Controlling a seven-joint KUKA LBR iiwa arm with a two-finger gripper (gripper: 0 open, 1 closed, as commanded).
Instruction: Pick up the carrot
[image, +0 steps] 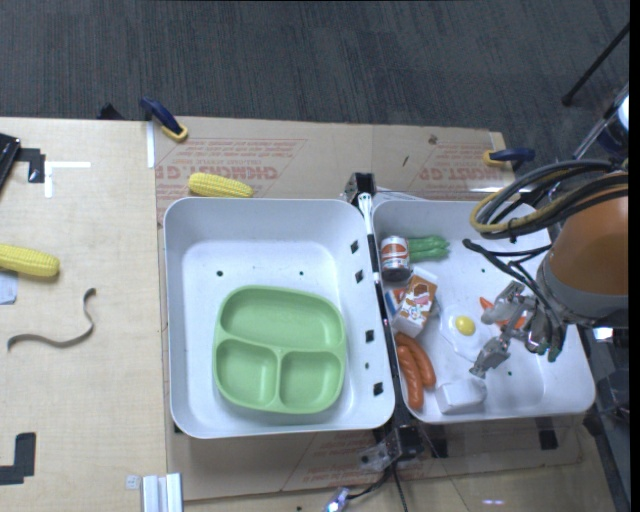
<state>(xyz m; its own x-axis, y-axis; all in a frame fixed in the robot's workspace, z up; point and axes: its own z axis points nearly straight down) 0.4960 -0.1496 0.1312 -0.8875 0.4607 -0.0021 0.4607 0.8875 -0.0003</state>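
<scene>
Both bins (265, 215) look like smooth white plastic with a faint sheen. The green divided plate (281, 349) is matt plastic. Under the bins lies printed brown cardboard (300, 160), dull and papery, on a tabletop (80, 400) of pale, smooth wood. The gripper (505, 335) looks like bare grey metal, and the band (597, 245) above it is glossy orange. The floor (300, 50) is dark, rough carpet.

The right bin (560, 400) is crowded along its left wall; its middle floor lies open.
</scene>
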